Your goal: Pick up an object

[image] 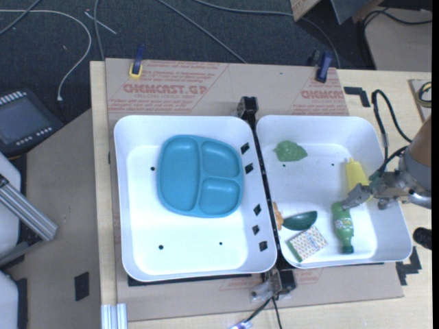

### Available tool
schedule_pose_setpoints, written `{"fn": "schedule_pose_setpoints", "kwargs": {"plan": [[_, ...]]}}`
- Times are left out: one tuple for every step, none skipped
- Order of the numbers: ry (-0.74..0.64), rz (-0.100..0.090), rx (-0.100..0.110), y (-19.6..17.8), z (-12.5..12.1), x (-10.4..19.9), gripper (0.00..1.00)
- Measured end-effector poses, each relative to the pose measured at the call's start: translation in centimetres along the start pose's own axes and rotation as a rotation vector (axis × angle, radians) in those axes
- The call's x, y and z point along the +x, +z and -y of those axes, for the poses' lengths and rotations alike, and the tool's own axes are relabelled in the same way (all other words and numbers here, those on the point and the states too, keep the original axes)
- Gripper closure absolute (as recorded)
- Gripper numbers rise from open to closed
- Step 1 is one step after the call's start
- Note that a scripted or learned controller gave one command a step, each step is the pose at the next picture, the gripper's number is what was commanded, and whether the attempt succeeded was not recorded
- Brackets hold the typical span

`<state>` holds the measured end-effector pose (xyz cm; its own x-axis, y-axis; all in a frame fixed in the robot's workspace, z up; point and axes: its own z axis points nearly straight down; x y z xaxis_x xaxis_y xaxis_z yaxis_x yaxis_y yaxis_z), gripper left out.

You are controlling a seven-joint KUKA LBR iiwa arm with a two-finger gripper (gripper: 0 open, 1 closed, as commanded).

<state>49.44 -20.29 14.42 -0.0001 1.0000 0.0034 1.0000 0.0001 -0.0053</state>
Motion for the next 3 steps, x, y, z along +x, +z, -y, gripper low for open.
{"fn": "schedule_pose_setpoints", "kwargs": {"plan": [[0.000, 0.000, 0.001, 5.3, 0.1, 0.1, 0.00], [0.001, 0.002, -0.006, 3.9, -0.1, 0.0, 1.00], [0.000, 0.005, -0.010, -0.4, -0.1, 0.0, 1.00]]}}
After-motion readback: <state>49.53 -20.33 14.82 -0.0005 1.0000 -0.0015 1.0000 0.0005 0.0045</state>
